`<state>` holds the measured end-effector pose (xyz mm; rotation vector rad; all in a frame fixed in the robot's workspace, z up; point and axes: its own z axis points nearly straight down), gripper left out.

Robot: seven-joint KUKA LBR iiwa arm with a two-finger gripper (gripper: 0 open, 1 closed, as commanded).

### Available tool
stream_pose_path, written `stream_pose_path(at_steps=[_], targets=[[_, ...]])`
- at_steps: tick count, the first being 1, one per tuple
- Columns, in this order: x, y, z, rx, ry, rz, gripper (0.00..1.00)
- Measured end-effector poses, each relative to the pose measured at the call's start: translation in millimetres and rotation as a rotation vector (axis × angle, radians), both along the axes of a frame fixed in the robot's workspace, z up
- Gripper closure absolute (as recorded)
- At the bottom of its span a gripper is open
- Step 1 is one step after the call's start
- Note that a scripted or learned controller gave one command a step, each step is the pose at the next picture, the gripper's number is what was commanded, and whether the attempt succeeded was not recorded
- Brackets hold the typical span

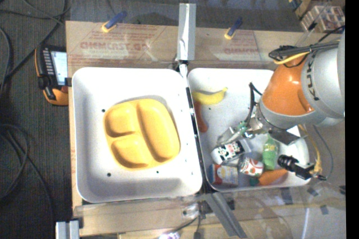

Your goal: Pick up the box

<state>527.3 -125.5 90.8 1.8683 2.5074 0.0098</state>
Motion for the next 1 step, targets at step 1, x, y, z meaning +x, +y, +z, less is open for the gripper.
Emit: stream_pose_path(at_steps=[1], targets=[[28.7, 16.4, -0.1, 0.003, 0.005, -0.250, 0.00]])
